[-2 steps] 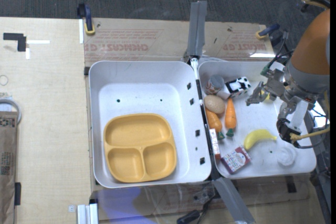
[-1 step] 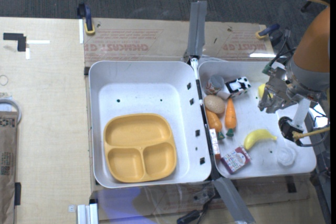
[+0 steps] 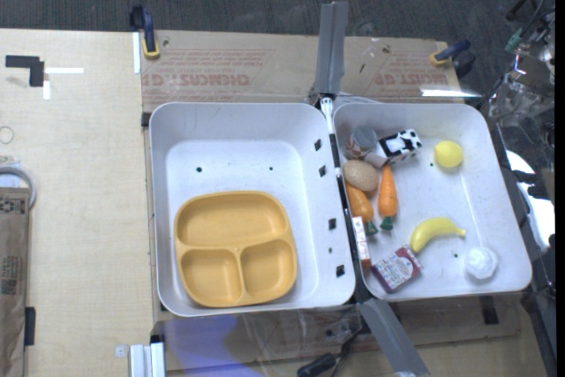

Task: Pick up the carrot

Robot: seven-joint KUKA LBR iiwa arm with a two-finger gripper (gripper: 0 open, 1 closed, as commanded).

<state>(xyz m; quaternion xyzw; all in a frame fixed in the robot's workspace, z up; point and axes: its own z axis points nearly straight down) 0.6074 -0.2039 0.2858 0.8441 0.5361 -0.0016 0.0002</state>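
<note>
An orange carrot [image 3: 387,192] with a green stalk end lies upright in the left half of the right bin [image 3: 503,190]. A second orange carrot-like piece [image 3: 359,206] lies just left of it, against the bin's left wall. Part of the arm [image 3: 530,57] shows at the right edge of the view, beyond the right bin's far corner, well away from the carrot.
Around the carrots in the right bin lie a tan potato [image 3: 359,175], a black-and-white cow toy [image 3: 399,146], a lemon [image 3: 448,154], a banana [image 3: 434,232], a red packet [image 3: 395,269] and a white lump [image 3: 480,261]. The left bin [image 3: 177,146] holds a yellow divided plate [image 3: 235,247].
</note>
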